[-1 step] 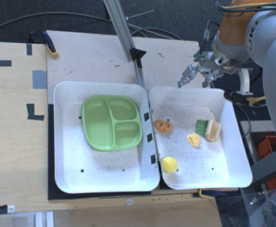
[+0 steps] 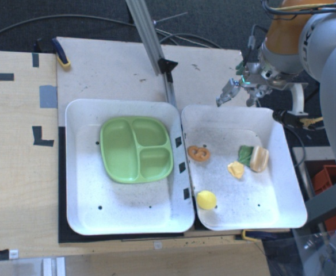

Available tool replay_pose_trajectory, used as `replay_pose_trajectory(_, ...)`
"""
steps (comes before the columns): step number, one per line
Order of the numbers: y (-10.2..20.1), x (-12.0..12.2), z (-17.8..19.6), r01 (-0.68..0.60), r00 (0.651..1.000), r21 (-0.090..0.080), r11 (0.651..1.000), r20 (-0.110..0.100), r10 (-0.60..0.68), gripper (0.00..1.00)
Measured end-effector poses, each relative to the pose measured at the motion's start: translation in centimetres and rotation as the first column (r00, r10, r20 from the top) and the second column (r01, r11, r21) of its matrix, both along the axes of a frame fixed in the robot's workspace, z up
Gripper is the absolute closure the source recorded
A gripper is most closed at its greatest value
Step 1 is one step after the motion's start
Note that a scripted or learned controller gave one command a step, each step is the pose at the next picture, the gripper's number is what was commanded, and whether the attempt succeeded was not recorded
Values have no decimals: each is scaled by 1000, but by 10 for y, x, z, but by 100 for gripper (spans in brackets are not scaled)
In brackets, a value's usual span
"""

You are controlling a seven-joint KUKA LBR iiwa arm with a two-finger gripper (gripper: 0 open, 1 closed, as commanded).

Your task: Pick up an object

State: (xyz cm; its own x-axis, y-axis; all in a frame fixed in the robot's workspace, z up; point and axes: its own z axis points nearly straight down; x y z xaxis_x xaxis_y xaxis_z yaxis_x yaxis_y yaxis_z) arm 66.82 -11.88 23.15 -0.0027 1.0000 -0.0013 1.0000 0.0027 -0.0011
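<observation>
Two white bins on a scuffed worktop, the arm poised over the far edge of the right one.

The pale wooden worktop (image 2: 18,154) carries tape marks, and cables trail over dark floor behind. The left bin (image 2: 81,171) holds a green divided plate (image 2: 137,149). The right bin (image 2: 283,206) holds an orange pretzel-like piece (image 2: 198,153), a yellow ball (image 2: 206,200), a yellow wedge (image 2: 236,169) and a tan roll (image 2: 259,158) touching a green scrap (image 2: 246,153). The pincer (image 2: 237,92) hangs released, holding nothing; its fingers are blurred.
</observation>
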Motion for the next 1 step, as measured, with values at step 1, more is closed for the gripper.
replay_pose_trajectory(1, -8, -5, -59, 2, 1000, 0, 1000, -6, -2, 0)
